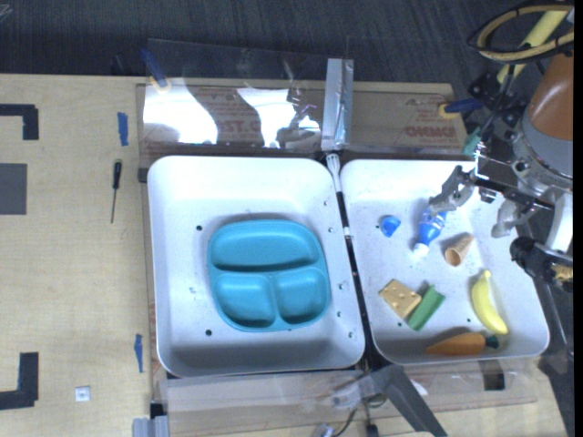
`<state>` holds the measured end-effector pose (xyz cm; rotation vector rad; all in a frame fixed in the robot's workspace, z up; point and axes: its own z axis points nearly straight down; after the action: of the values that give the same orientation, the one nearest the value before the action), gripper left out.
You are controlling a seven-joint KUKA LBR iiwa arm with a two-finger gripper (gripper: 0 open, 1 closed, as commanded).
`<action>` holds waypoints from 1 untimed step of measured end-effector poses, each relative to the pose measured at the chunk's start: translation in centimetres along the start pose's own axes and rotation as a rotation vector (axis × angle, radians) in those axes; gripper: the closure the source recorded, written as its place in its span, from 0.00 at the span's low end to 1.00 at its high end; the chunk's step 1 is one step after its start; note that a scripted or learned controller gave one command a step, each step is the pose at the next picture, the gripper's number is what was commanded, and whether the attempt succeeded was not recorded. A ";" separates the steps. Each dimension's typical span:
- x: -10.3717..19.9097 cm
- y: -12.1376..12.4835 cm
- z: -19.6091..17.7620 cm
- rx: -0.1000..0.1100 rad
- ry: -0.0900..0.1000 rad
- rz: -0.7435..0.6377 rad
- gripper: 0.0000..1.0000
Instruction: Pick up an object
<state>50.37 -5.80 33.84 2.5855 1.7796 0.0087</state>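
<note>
My gripper [476, 209] hangs over the upper right part of the right bin [364, 185], open, with only bare bin floor between its fingers. Its left finger [449, 195] is just above a blue and white bottle-like object [426, 233]. Close by lie a small blue piece [390, 226] and a tan cone-shaped piece [457, 248]. Lower in the same bin are a yellow banana [487, 303], a tan cracker [399, 297], a green block [424, 308] and an orange carrot [460, 342].
The left bin [173, 189] holds a blue divided tray [269, 271]. A clear panel and a cardboard strip [273, 116] stand behind both bins. The wooden bench [64, 244] extends to the left, with a screwdriver [116, 188] on it.
</note>
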 end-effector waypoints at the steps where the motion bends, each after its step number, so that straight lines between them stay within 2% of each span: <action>1: 0.8 3.8 11.7 0.015 -0.004 -0.155 0.00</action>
<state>54.28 -6.39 22.17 2.4472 1.9798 -0.0102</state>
